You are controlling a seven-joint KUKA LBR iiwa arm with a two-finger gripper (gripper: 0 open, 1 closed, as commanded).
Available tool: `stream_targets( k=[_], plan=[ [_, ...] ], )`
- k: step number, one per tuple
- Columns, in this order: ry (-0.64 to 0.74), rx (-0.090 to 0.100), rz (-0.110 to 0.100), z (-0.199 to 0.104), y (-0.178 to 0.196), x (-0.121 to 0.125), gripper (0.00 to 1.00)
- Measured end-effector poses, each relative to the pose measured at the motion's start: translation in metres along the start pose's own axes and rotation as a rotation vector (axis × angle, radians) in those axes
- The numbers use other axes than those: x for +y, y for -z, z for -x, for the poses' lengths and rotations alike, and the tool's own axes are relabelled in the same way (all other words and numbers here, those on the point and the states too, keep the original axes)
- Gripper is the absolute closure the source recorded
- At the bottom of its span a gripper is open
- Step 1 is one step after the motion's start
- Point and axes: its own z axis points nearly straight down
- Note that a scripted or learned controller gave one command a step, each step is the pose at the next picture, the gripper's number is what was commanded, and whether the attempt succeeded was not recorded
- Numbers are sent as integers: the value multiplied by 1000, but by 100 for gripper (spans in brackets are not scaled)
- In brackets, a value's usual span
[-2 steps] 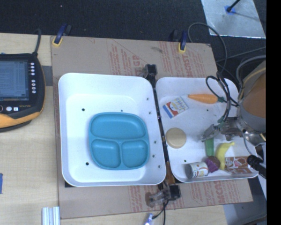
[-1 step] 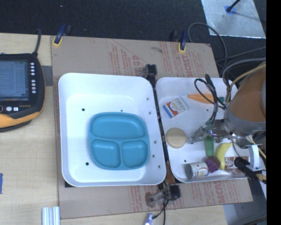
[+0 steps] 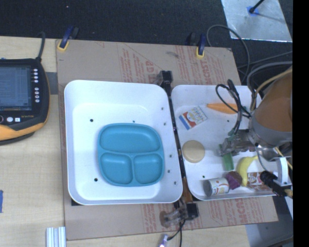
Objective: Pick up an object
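Observation:
The right bin [image 3: 208, 94] holds a small white carton with red and blue print [image 3: 193, 116], an orange carrot [image 3: 222, 107], a round tan disc [image 3: 193, 151], a green piece [image 3: 227, 162], a yellow banana [image 3: 245, 166], a purple item [image 3: 234, 179] and a lying can [image 3: 216, 186]. My gripper [image 3: 232, 145] hangs low over the right side of this bin, just above the green piece and left of the banana. The grey wrist and orange band [image 3: 275, 104] rise to its right.
The left bin [image 3: 80, 99] contains a blue three-compartment tray [image 3: 131, 154]. A teach pendant [image 3: 15, 99] lies on the bench at far left. Black cables [image 3: 234, 94] loop over the right bin's back edge. Clamps sit between the bins.

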Motion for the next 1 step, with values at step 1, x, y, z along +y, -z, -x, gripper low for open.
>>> stream_targets(
  k=[1],
  plan=[
    [-6,3,3,-87,102,46,100]
  ],
)
